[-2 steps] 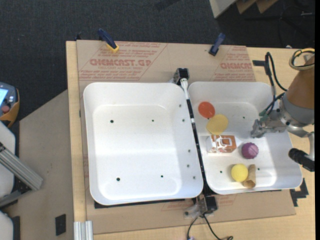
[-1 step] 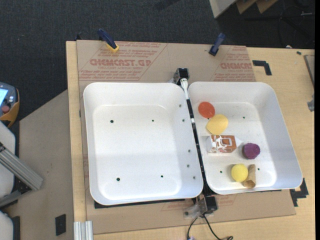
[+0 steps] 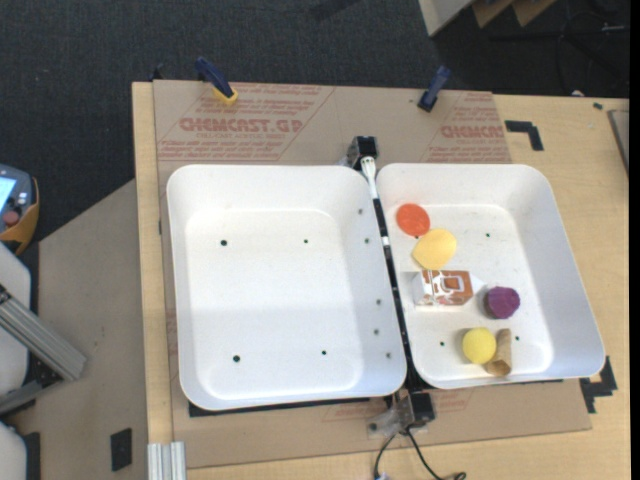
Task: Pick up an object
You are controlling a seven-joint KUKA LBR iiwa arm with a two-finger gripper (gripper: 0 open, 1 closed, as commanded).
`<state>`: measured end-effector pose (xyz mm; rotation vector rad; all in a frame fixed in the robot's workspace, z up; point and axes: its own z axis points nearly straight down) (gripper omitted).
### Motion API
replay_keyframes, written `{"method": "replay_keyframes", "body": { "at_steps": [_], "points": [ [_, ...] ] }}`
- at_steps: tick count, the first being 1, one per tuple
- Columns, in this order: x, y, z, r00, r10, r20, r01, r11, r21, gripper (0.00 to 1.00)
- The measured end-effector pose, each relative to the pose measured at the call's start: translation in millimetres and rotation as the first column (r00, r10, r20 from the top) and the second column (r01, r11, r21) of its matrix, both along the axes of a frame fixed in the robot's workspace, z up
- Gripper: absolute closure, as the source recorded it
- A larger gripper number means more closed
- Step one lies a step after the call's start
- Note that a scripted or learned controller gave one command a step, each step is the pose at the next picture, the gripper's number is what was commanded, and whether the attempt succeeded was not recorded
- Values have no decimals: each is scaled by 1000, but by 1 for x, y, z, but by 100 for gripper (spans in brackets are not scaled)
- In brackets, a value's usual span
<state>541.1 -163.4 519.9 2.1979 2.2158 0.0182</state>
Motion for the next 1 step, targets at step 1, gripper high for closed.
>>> {"method": "replay_keyframes", "body": {
  "at_steps": [1],
  "points": [
    [-56,41,-25,1000,-5,-25,5,1000,8,100]
  ]
}}
